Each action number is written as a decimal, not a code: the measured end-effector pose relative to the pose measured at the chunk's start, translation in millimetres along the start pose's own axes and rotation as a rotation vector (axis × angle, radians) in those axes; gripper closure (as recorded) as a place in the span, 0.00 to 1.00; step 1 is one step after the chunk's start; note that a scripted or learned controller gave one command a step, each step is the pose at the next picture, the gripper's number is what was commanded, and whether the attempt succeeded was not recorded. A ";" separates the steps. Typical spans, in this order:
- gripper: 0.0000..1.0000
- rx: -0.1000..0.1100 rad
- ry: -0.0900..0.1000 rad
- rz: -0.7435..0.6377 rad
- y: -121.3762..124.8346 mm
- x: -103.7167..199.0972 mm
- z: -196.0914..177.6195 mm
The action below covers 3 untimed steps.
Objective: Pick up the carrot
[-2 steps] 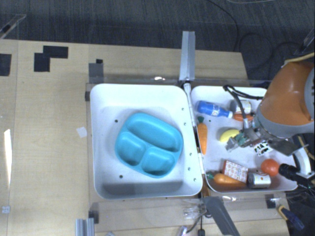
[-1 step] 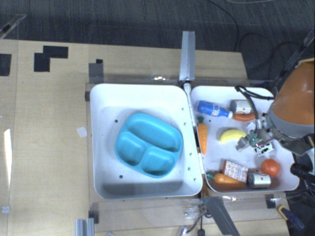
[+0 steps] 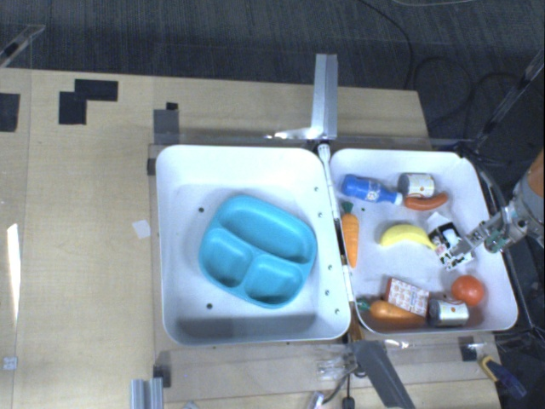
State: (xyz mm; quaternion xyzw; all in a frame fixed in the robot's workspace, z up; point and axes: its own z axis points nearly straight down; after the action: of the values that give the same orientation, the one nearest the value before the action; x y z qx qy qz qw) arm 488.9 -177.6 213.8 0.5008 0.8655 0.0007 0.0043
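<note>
The carrot [image 3: 349, 239] is slim and orange with a small green top. It lies lengthwise along the left wall of the right bin [image 3: 498, 228], top pointing to the back. My gripper [image 3: 452, 251] reaches in from the right and hovers over the right part of that bin, between the yellow banana [image 3: 406, 236] and the red tomato [image 3: 467, 290]. It stands well to the right of the carrot, with the banana between them. Nothing shows held in it.
The right bin also holds a blue bottle [image 3: 370, 189], a can [image 3: 416, 184], a red sausage [image 3: 426, 201], a printed box [image 3: 406, 296], a second can [image 3: 448, 313] and a fat orange vegetable [image 3: 393, 313]. A blue divided plate [image 3: 255, 250] lies in the left bin [image 3: 183, 228].
</note>
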 end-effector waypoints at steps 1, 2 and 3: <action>1.00 -0.006 -0.006 -0.005 2.6 -0.9 -11.5; 1.00 0.004 0.001 0.462 13.1 -38.8 22.0; 1.00 -0.001 -0.003 0.454 15.6 -39.2 10.9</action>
State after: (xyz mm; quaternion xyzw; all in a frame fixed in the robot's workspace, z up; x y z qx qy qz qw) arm 522.1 -203.8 203.3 0.6827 0.7307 0.0012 0.0057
